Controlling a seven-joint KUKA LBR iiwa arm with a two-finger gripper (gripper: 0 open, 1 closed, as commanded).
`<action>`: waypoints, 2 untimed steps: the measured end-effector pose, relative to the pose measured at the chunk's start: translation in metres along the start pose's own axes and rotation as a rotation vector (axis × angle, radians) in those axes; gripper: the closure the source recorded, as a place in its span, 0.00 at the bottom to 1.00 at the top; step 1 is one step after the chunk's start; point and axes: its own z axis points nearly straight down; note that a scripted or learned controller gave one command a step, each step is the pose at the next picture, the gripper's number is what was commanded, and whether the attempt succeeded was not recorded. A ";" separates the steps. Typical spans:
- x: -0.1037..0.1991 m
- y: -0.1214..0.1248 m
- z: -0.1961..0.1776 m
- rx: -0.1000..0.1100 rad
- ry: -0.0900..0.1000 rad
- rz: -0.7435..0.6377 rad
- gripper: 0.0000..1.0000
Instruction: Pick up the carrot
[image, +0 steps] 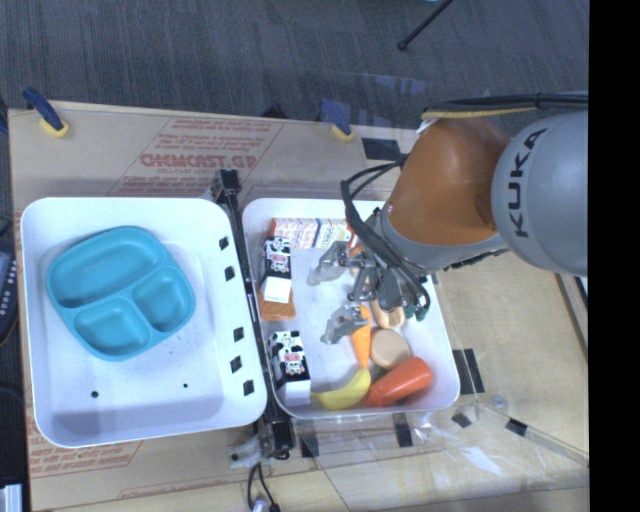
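The carrot (361, 346) is a short orange tapered piece in the right bin (300, 215), pointing toward the front. Its upper end is tucked under the wrist. My gripper (335, 293) hangs over the middle of that bin, just left of the carrot, with its two silvery fingers (328, 263) spread open. Only white bin floor shows between them. The lower finger's tip sits close to the carrot's left side; I cannot tell whether it touches.
Around the carrot lie a tan round piece (391, 349), a red-orange long piece (402, 380) and a banana (340, 392). Cow-print cartons (288, 356), a small orange-white block (276, 292) and boxes (310, 232) line the bin's left and back. The left bin holds a blue divided plate (120, 290).
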 end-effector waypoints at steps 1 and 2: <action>0.027 -0.045 0.119 -0.001 -0.002 0.194 0.00; 0.026 -0.043 0.108 -0.001 -0.002 0.184 1.00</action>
